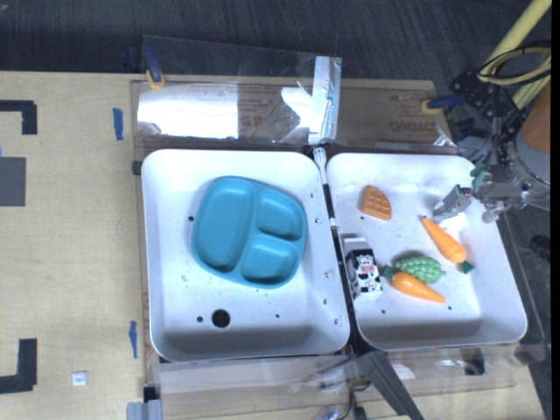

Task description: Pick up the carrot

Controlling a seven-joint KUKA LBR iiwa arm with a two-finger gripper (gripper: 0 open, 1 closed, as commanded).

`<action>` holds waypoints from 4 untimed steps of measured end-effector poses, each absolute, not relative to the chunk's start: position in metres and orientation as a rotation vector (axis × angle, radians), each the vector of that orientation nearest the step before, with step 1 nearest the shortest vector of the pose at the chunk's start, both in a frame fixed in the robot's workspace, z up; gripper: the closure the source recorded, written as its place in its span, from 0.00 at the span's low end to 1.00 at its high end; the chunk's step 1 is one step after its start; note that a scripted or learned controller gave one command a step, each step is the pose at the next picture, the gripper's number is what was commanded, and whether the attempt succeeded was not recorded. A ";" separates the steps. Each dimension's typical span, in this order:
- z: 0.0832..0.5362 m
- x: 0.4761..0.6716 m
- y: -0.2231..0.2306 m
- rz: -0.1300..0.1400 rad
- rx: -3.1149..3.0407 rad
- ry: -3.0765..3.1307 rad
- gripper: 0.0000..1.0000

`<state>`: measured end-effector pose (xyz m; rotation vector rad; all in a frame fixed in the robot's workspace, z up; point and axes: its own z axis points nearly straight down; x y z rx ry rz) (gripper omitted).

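- The grey arm (535, 129) enters from the right, its upper part cut off by the frame edge.
- Left bin (166, 234) holds a blue divided plate (248, 229); a small dark spot near its front is too small to identify.
- Brown card behind the right bin (499, 322) carries print too blurred to read.
- The gripper (457, 201) hovers open, holding nothing, just above the upper end of one carrot (444, 240); a second carrot (415, 286) lies nearer the front, touching what may be green grapes (419, 268).

Grey metal fingers (453, 201), an orange band (535, 128), yellow and black cables (516, 38).
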<state>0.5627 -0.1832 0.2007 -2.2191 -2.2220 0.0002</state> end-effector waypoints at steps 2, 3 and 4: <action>0.094 0.601 -0.210 -0.014 -2.238 -2.186 0.00; 0.107 0.601 -0.215 -0.007 -2.249 -2.192 1.00; 0.226 0.630 -0.126 -0.012 -2.319 -2.128 1.00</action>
